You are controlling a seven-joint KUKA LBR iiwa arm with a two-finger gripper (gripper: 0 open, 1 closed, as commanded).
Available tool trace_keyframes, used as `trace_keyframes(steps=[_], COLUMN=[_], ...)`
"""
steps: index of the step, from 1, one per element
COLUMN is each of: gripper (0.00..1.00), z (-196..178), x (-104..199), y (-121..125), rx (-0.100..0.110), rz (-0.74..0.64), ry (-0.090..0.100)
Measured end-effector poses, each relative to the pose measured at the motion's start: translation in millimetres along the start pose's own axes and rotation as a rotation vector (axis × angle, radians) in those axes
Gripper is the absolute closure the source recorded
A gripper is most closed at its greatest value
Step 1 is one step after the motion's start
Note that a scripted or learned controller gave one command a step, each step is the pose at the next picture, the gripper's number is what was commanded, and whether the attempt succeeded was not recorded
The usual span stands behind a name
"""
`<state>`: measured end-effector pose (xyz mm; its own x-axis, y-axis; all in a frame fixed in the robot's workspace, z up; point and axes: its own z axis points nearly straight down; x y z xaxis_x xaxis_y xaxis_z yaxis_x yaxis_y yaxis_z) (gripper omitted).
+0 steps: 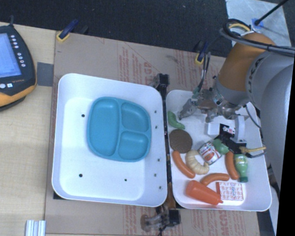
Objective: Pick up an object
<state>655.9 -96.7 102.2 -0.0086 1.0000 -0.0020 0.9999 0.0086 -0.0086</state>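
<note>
item: candidate for pickup, orange carrot-shaped toy (202, 193), lower right of the frame in the right shallow white bin (262, 204); long axis near level across the frame, thick end left, tip right beside a red-and-white packet (231, 192). not lifted; i judge the task not yet done, grasp and lift left. neighbours: curved orange sausage toy (183, 164), pale ring-shaped toy (197, 162), brown disc (180, 141), green pepper-like piece (175, 120). tool: grey two-finger gripper (203, 109) at the bin's upper part; i cannot tell its state, nothing seen held. left white bin (68, 127): blue sectioned plastic plate (119, 129). upper left: orange-edged control pendant (6, 68).
</note>
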Motion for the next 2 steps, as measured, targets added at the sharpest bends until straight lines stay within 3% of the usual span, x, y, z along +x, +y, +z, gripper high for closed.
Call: trace_keyframes(steps=[1,2], gripper=[1.0,0.0], z=[-10.5,-10.3], x=[-1.0,-1.0], y=[0.0,0.0], rx=[0.001,0.001], rz=[-0.001,-0.001], ry=[0.0,0.0])
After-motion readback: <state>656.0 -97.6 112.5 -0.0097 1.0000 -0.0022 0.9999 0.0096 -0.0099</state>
